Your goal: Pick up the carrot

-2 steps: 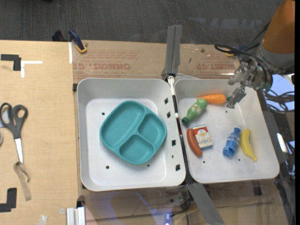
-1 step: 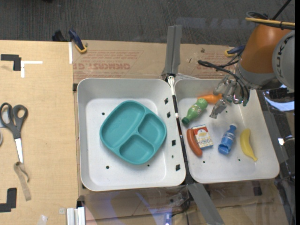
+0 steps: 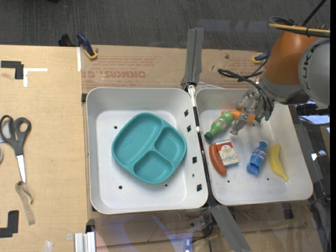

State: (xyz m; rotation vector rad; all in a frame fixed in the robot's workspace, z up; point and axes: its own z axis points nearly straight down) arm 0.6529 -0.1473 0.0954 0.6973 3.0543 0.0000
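I'm down in the right bin [image 3: 294, 140] now, my claw [image 3: 247, 114] low at about one o'clock of its floor, because that's where the carrot [image 3: 237, 114] lies: a bit of orange peeking out right under me, just beside the tip of the green bottle [image 3: 218, 126]. Whether my claw is spread or closed on anything, I can't tell from up here. The sausage [image 3: 217, 159], little carton [image 3: 228, 153], blue bottle [image 3: 256, 158] and banana [image 3: 277, 162] sit toward six o'clock, apart from my reach. Teal plate [image 3: 149, 147] waits in the left bin [image 3: 100, 156], untouched.
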